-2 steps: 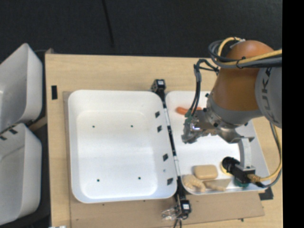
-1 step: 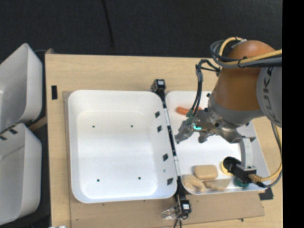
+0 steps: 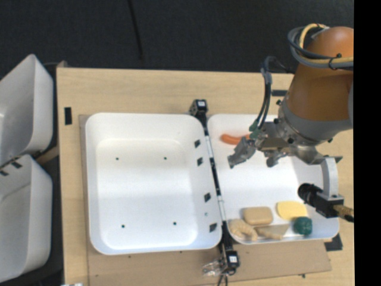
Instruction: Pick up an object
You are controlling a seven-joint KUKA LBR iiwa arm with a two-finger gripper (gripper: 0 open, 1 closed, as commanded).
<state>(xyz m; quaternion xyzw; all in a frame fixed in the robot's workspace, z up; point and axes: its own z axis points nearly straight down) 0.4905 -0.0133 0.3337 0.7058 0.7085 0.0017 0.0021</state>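
The end effector (image 3: pixel 245 151) hangs beside the orange piece (image 3: pixel 230 139) near the right bin's (image 3: pixel 280 238) far edge; I cannot tell its state, and closing off-centre could knock the piece away.

White bins (image 3: pixel 143 130); orange carrot (image 3: pixel 231 139); tan block (image 3: pixel 257 215); yellow block (image 3: pixel 291 209); green ball (image 3: pixel 302 224).

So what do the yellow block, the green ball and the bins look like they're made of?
Yellow block: probably foam or sponge, judging by its matte look and soft rounded edges. Green ball: dull, slightly uneven dark green surface, maybe rubber or foam; too small to be sure. Both white bins: likely moulded plastic, smooth with a soft sheen and rounded corners.
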